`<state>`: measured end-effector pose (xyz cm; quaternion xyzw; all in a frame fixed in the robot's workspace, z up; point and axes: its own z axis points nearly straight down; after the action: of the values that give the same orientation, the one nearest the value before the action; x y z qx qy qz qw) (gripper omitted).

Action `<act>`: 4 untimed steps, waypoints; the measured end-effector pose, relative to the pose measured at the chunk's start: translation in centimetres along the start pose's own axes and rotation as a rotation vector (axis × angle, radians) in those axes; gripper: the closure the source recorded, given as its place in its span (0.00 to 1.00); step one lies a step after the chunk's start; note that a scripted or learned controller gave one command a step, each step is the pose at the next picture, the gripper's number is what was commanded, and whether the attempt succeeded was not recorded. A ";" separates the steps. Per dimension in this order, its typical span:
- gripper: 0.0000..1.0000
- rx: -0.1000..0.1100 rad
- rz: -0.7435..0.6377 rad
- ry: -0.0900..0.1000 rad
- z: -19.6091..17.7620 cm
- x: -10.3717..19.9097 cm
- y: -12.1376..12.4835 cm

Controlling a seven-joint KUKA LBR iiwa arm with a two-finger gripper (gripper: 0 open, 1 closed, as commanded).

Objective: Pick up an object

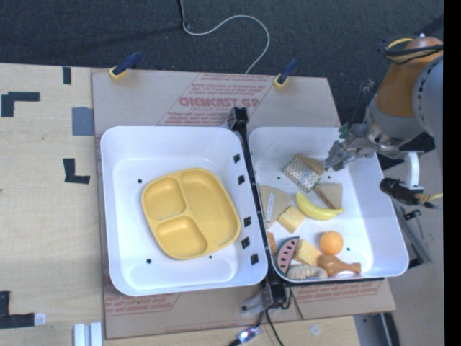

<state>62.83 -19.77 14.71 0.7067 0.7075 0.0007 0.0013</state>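
End effector (337, 158) just above right bin (374, 215)

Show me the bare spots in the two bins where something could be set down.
Left bin: bare strips all round the yellow divided plate, widest along the far wall. Right bin: bare floor at the far-left corner and along the right wall past the orange. Crowded: centre to near-left, around the banana and watermelon slice.

The arm (425, 96) is grey, with a rounded orange band (400, 91) well above the jaws. A yellow cable (407, 43) curves over the top of the band. Just above the jaws sits a dark grey wrist block (358, 134). A white curved part (413, 171) and a black fitting (397, 190) hang beside the wrist.
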 end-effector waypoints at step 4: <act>1.00 0.007 -0.001 0.001 -6.9 8.6 -5.6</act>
<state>57.20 -11.21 21.57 0.7065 0.7077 -0.0014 -0.0018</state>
